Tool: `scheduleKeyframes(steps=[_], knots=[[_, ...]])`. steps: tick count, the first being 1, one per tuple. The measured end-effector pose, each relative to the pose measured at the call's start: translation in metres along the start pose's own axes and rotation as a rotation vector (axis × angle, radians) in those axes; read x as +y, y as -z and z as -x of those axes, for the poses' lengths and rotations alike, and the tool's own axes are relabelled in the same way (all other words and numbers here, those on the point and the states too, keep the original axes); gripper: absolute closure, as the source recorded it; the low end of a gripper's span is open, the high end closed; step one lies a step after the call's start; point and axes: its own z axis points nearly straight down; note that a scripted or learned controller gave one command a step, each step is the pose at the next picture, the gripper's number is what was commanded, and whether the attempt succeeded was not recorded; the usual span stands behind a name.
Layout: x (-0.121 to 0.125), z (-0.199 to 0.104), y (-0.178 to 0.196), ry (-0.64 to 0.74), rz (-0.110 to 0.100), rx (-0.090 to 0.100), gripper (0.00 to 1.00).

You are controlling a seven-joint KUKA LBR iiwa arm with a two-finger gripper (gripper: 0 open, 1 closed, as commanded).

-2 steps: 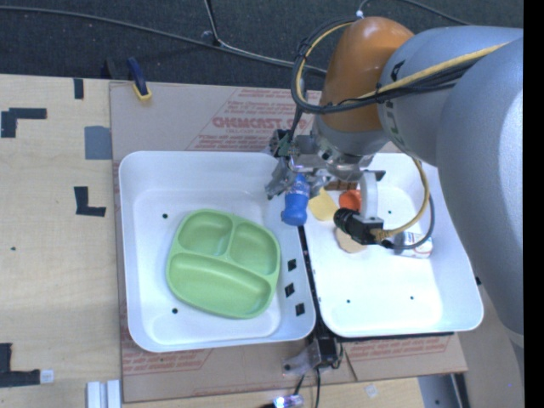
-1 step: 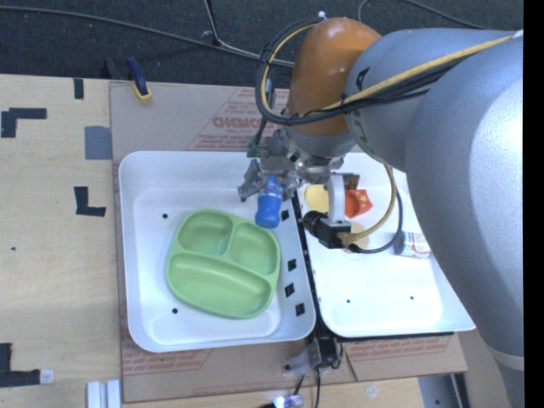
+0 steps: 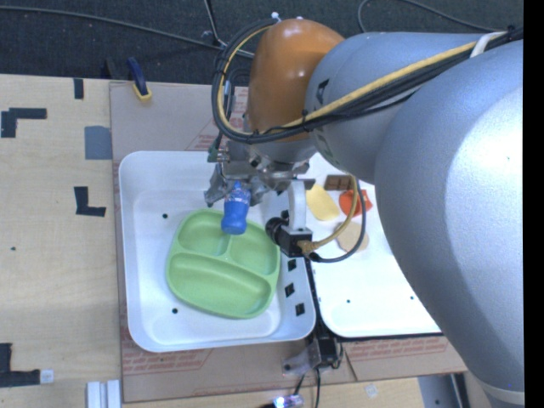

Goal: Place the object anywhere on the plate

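Brown bench (image 3: 51,253) with two shallow white bins side by side, dark floor beyond the far edge. Left bin (image 3: 140,313) holding a green divided plate (image 3: 223,266), tilted across the bin floor. Right bin (image 3: 382,308) partly hidden under the grey arm (image 3: 442,160); near its far end a yellow piece (image 3: 321,202), an orange piece (image 3: 348,201) and a small brown block (image 3: 338,182), close together. Orange band (image 3: 285,66) above the wrist, directly over the left bin. Gripper (image 3: 235,195) low over the plate's far edge. Blue object (image 3: 235,213) directly below the gripper body, upper end up among the fingers, lower end over the plate's upper compartment. Jaws closed on the blue object. Contact between object and plate not determinable.
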Motion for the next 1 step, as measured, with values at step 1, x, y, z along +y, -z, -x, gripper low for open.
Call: scheduleKeyframes(steps=[1], knots=[[0.0007,0.0041,-0.0004,-0.005,0.0,-0.002,0.0]])
